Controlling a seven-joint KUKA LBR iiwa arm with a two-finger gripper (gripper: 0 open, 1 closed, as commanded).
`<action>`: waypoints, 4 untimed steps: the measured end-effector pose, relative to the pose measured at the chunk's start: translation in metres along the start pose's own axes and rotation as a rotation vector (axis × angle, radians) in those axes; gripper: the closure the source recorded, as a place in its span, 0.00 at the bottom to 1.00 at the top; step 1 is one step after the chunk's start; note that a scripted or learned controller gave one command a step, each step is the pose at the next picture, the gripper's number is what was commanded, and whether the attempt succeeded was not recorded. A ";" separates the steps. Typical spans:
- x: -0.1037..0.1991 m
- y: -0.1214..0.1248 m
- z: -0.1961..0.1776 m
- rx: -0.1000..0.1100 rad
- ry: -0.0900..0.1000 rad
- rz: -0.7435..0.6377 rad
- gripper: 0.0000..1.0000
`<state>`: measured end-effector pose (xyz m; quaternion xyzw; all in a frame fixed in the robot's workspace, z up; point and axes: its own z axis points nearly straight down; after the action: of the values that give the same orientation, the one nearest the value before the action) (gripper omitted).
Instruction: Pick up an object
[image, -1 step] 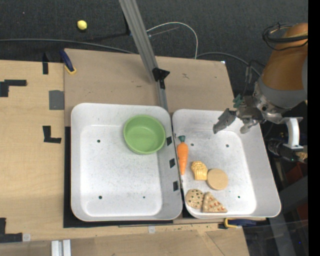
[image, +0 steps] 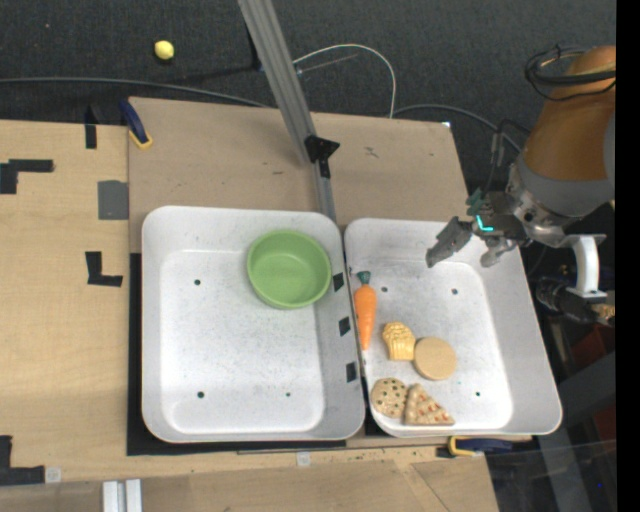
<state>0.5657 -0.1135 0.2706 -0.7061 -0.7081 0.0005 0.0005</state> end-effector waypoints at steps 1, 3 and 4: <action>-0.001 0.004 0.045 0.005 0.000 0.001 0.00; -0.005 0.006 0.154 0.005 0.000 0.001 0.00; -0.004 0.007 0.142 0.002 0.001 -0.001 1.00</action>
<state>0.5726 -0.1178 0.1288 -0.7058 -0.7084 0.0010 0.0014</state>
